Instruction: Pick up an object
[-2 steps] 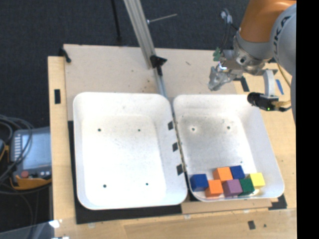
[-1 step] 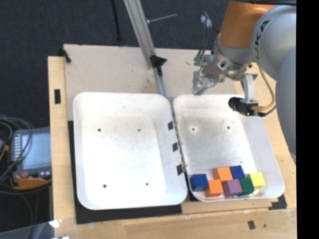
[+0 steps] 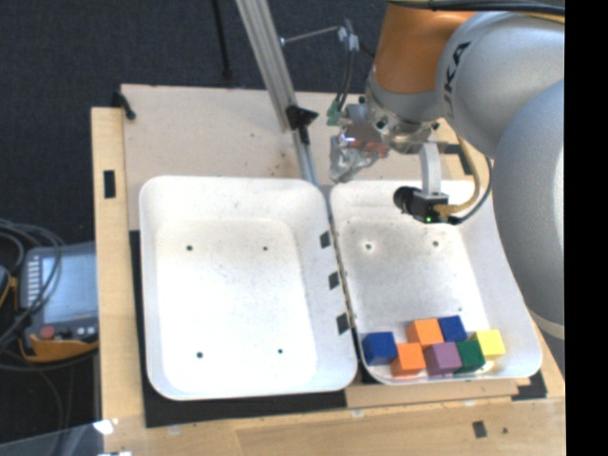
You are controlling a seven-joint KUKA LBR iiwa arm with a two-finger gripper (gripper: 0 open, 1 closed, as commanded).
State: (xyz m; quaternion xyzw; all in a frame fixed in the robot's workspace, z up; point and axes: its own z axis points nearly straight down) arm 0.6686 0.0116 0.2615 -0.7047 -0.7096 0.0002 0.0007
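Several small coloured blocks lie clustered at the near edge of the right bin (image 3: pixel 399 255): a blue block (image 3: pixel 379 347), two orange blocks (image 3: pixel 427 332), a purple block (image 3: pixel 443 357), a green block (image 3: pixel 470 353), a yellow block (image 3: pixel 490 343) and another blue block (image 3: pixel 452 328). My gripper (image 3: pixel 350 164) hangs high over the far left corner of the right bin, well away from the blocks. Nothing shows between its fingers.
The left bin (image 3: pixel 237 283) sits beside the right one. A slanted aluminium post (image 3: pixel 271 65) rises behind the bins near the gripper. A small black device (image 3: pixel 421 202) hangs by the arm over the right bin's far side.
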